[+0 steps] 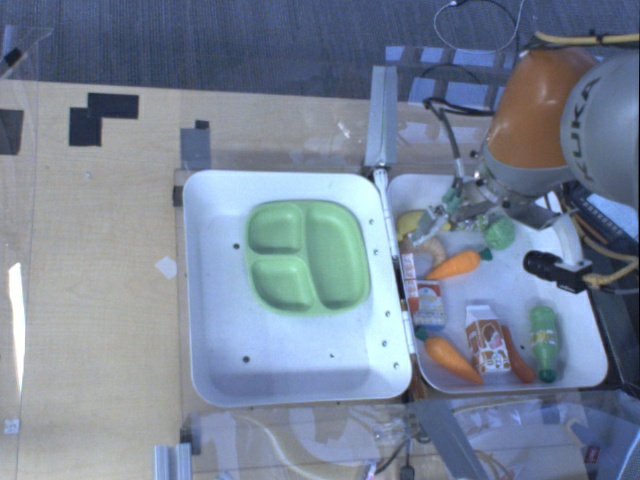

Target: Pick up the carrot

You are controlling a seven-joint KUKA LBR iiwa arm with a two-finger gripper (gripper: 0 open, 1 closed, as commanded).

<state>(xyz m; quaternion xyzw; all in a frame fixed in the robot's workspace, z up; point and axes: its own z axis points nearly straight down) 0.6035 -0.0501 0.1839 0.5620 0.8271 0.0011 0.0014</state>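
The arm leans in over the right bin (590,368), and the step in hand looks like the approach: nothing is lifted yet. The hand (452,211) hangs low at the far side of that bin, just beyond the carrot (456,264), which lies on the bin floor with its green end pointing toward a green vegetable (499,232). A second carrot (450,357) lies at the bin's near edge, beside a small juice carton (487,342) and a green bottle (544,341). Next, I'd judge, the hand must come down squarely over the nearer carrot and close across its width. How wide the hand is spread I cannot tell; it is a tangle of metal from here, and I see nothing pinched in it. The left bin (215,368) holds a green divided tray (306,255).
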